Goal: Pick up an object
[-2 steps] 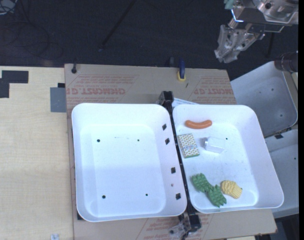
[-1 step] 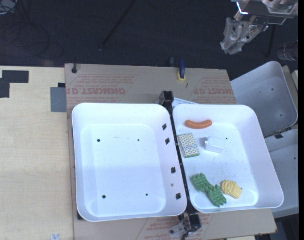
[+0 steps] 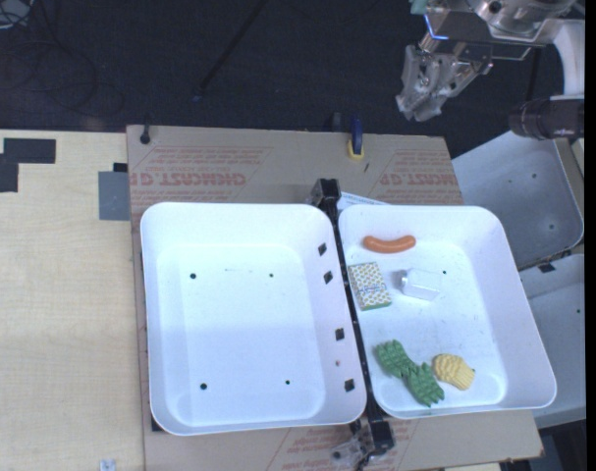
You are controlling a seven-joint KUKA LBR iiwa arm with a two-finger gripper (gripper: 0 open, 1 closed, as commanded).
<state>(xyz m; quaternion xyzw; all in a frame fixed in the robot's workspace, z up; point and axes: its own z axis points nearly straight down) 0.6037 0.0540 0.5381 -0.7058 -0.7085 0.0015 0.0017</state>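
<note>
While the gripper [image 3: 422, 101] hangs high beyond the right bin [image 3: 514, 263], jaw state unclear, nothing is grasped; sausage [image 3: 389, 243], box [image 3: 369, 286], probably pineapple [image 3: 454, 371] wait inside. Next: descend onto one.

cardboard sheet [image 3: 229, 170], blue clamp [image 3: 356, 135], wooden bench [image 3: 52, 292]

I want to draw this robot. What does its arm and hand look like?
The gripper is shiny silver-grey metal, chunky and boxy, narrowing toward its lower end. A small blue light or marking glows near its top. Above it sits a rounded silvery wrist, joined to a smooth white-grey arm with a dark, black joint section beneath.
</note>
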